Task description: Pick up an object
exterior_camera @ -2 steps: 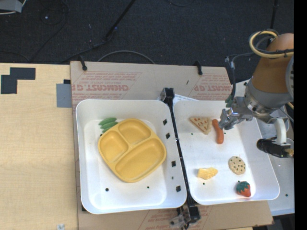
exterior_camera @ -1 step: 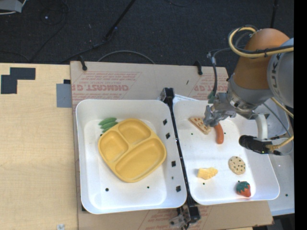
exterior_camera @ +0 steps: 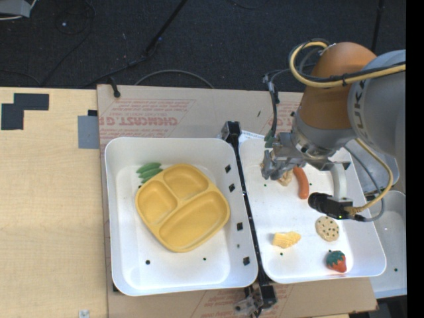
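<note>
My gripper (exterior_camera: 274,169) is low over the upper left part of the right bin (exterior_camera: 371,260), reaching in from the right. A small tan piece (exterior_camera: 286,178) lies right beside it, touching or nearly touching it. An orange-red sausage-shaped toy (exterior_camera: 302,182) lies just to the right of that. Toward the front of the same bin are a round speckled cookie (exterior_camera: 326,228), a yellow wedge (exterior_camera: 286,240) and a red strawberry with a green top (exterior_camera: 336,261).
The left bin (exterior_camera: 126,257) holds a yellow divided plate (exterior_camera: 182,206), with a green toy (exterior_camera: 149,171) at its upper left edge. A black divider (exterior_camera: 240,197) runs between the bins. Brown cardboard (exterior_camera: 165,114) lies behind them.
</note>
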Controlling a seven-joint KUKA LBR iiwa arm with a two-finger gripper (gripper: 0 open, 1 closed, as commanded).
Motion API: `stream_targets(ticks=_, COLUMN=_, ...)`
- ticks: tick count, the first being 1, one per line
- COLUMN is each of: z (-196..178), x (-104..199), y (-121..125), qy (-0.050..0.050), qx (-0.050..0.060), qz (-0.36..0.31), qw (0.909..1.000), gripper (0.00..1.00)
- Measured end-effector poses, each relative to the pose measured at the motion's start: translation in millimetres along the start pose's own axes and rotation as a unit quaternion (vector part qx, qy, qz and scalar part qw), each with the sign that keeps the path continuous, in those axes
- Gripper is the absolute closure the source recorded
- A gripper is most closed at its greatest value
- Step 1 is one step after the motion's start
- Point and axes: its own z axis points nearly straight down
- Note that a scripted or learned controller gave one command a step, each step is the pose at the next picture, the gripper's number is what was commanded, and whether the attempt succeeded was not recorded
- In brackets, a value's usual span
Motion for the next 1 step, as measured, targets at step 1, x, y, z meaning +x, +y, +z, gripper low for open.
stream_targets(ticks=1, z=-3.5, x=57.4, y=11.7, qy=0.000, qx=-0.001, qz=-0.001, qw=1.0000, gripper=1.00)
